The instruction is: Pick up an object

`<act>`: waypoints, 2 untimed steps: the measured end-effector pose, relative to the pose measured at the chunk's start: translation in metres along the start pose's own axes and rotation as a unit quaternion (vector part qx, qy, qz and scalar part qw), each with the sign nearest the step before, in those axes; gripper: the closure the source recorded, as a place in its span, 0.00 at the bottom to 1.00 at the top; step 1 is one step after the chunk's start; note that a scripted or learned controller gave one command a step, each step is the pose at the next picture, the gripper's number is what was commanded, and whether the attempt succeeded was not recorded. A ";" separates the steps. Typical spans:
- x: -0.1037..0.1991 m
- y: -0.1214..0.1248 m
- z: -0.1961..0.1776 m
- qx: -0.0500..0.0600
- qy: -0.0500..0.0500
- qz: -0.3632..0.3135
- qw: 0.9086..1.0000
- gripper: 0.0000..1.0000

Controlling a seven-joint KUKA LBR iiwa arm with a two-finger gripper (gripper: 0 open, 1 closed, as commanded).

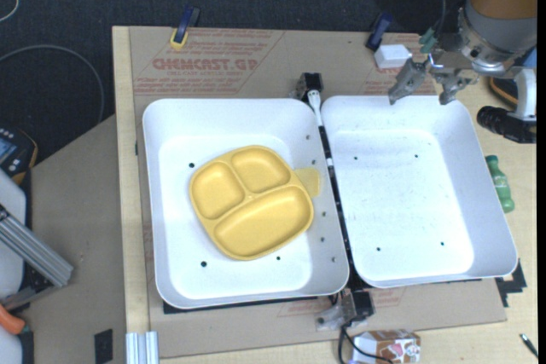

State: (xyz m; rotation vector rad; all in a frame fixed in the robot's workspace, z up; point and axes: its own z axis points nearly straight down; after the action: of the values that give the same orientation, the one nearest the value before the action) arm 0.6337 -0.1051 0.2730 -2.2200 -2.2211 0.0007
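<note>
A yellow divided plate (pixel 250 201) with three compartments lies in the left bin (pixel 166 141), near its middle. A small pale yellow piece (pixel 308 180) pokes out from under the plate's right edge. My gripper (pixel 424 89) hangs over the far rim of the right bin (pixel 478 183), well to the right of the plate and apart from it. Its two fingers stand spread, and nothing is between them.
A green object (pixel 500 183) lies on the bench just outside the right bin's right wall. Clamps (pixel 182 27) sit at the board's far edge, and a small white block (pixel 392 56) lies near the gripper. Cables run along the divide between the bins.
</note>
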 end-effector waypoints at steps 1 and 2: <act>0.093 -0.062 -0.131 -0.009 0.002 -0.006 1.000 0.00; 0.145 -0.140 -0.245 -0.009 0.002 -0.005 1.000 0.00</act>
State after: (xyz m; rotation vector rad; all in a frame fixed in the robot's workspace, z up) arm 0.4939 0.0399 0.5180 -2.2162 -2.2382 -0.0238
